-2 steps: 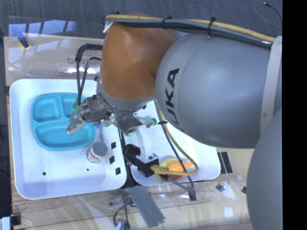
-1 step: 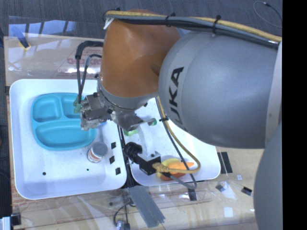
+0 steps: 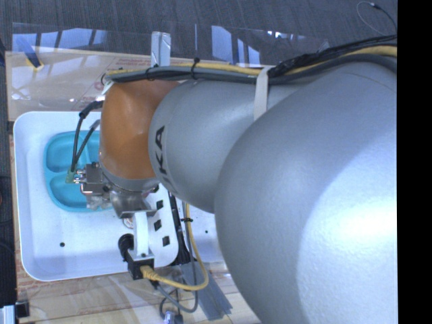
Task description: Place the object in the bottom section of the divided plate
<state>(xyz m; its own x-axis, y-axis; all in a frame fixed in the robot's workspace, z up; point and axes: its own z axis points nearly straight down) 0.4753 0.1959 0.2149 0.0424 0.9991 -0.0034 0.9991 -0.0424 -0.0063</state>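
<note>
- The blue divided plate [image 3: 59, 160] lies in the left part of the white bin [image 3: 67, 252], on the left side of the frame.
- A low ridge runs across the plate and splits it into an upper dip and a lower dip.
- The right side of the plate is hidden under the robot, so I cannot tell where the object is.
- The tool [image 3: 94, 184] hangs over the right edge of the plate, at the middle left of the frame.
- The tool is seen from above, and I cannot tell if it is spread, pressed together or pinching something.
- Just above the tool sits the orange band [image 3: 125, 133].
- Past the band comes the big grey arm [image 3: 290, 194], which fills the middle and right of the frame.
- A bundle of cables [image 3: 317, 54] runs along the top of the arm, with a pale strap [image 3: 260, 90] around it.
- A thin dark wire [image 3: 79, 137] loops from the band down to the tool.
- The bin rests on the wooden worktop [image 3: 74, 299], seen at the lower left.
- A clear plastic wall [image 3: 61, 59] stands behind the bin at the upper left, and the dark floor [image 3: 202, 2] lies beyond it at the top.
</note>
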